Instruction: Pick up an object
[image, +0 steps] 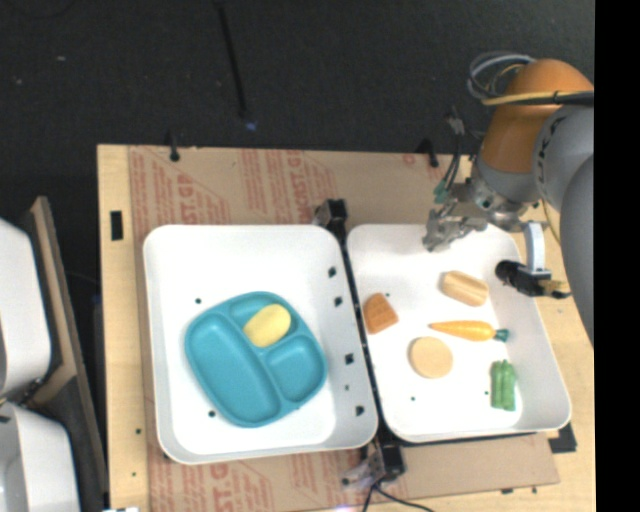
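Five small food-shaped objects lie loose in the right white bin (400, 400), the tan bread-like block (464, 288) nearest the grey two-finger gripper (440, 236) at the far edge, whose opening I cannot tell.

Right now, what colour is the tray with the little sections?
The tray is light blue, clear in the camera view, with a yellow piece in one section.

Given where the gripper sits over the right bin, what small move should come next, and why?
Probably a short move toward the camera, then down: the gripper hangs over the right bin at its far edge with nothing visibly held, and the tan bread-like piece is the closest item.
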